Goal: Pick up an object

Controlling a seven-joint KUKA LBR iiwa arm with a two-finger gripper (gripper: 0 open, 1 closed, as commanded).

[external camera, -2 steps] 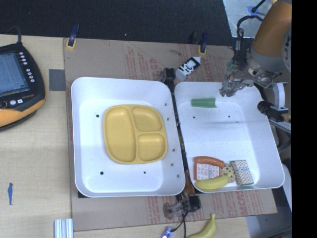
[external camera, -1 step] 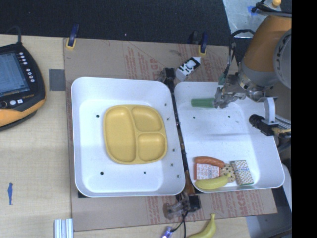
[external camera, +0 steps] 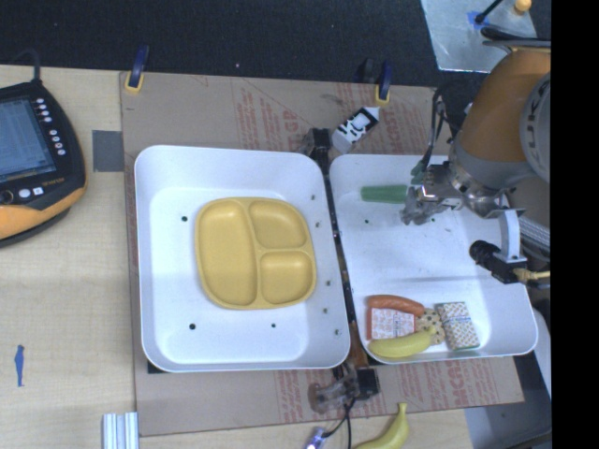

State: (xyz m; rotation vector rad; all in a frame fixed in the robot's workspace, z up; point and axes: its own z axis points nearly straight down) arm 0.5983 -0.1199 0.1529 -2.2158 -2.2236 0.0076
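Tan bench [external camera: 65,288] carrying two white bins, cardboard underneath. Yellow tray [external camera: 255,253] lying in left bin [external camera: 159,335]. Gripper [external camera: 421,206] hovering over right bin [external camera: 421,260], far end, just beside green stick [external camera: 382,194]; finger spread impossible to tell, nothing seen gripped. Banana [external camera: 402,346], red packet [external camera: 393,318], patterned block [external camera: 457,325] sitting at right bin's near edge.

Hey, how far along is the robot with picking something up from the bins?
Nothing looks picked yet. The claw sits low in the right bin, beside the green object near the bin's far edge; whether it grips it can't be told. The banana, the red-and-white packet and the patterned block lie in the near corner. The yellow divided tray rests in the left bin. Grasping and lifting remain.
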